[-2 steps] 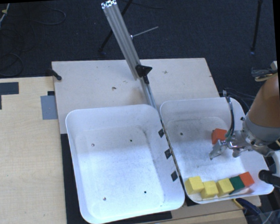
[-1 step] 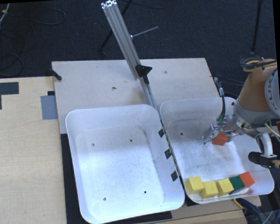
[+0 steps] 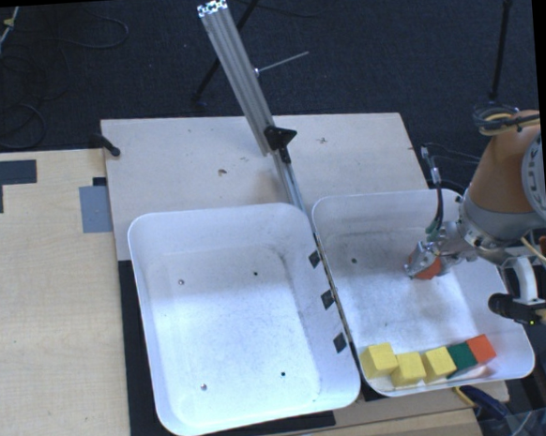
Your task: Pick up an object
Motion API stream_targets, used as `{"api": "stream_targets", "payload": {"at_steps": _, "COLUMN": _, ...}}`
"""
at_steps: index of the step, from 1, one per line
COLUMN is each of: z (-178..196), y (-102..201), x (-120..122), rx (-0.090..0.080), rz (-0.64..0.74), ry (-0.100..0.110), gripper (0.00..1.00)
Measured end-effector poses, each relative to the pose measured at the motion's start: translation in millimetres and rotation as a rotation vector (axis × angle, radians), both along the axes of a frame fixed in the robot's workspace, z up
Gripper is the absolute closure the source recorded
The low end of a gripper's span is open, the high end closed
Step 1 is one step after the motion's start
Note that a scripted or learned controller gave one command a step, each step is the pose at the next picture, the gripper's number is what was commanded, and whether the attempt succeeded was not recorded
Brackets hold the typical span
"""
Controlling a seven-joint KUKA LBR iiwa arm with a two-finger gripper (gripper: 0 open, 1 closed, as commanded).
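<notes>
Orange piece (image 3: pixel 430 270): sits at the gripper (image 3: pixel 422 266) tip in the right bin (image 3: pixel 367 216) — whether pinched, the view cannot tell.
Blocks (image 3: pixel 425 361): a row along the bin's near wall.
Advice: lift straight and slowly — watch whether the piece rises with it.

Light fell bright and even from above; the left bin (image 3: pixel 230 324) glared white, the floor (image 3: pixel 354 46) behind stayed dim, detail slightly soft.

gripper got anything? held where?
Cannot tell for sure. The gripper is low in the right bin with something orange-red at its tip; whether it is clamped, or by which part, is too small to see.
</notes>
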State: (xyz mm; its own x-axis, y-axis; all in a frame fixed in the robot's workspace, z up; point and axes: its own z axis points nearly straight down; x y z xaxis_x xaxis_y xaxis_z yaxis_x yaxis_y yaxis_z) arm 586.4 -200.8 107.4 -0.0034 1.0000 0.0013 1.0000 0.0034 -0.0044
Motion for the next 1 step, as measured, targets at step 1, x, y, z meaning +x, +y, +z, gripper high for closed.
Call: {"api": "stream_targets", "payload": {"at_steps": 1, "z": -10.9, "y": 61.9, "x": -4.3, "rx": -0.008, "rz": -0.002, "ry": -0.018, "gripper": 1.00}}
